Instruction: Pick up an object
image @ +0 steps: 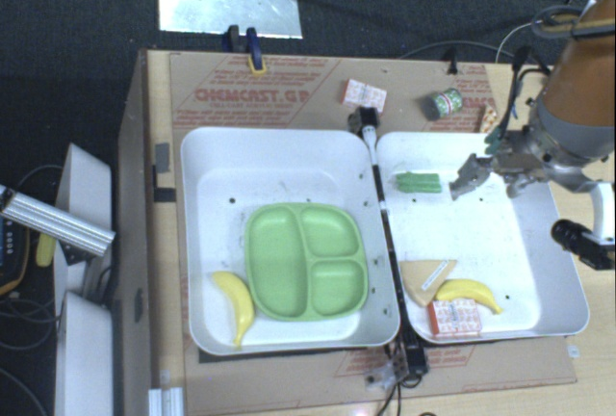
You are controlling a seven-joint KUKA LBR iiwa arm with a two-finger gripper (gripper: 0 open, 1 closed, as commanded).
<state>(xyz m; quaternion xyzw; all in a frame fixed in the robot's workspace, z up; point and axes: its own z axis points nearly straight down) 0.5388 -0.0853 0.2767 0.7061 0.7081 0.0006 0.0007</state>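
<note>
The right bin (500, 241) holds a flat green block (418, 181) near its back left, and a tan wedge (426, 276), a yellow banana (468, 292) and a small red-and-white box (454, 316) at its front. My gripper (494, 181) hangs over the back of this bin, just right of the green block. Its fingers stand open with nothing between them. The left bin (279, 140) holds a green divided plate (308, 260) and a second banana (236, 304) at the front left.
On the cardboard behind the bins lie a small green can (446, 103) and a red-and-white card (364, 94). A black part (582, 244) juts over the right bin's right edge. The middle of the right bin's floor is bare.
</note>
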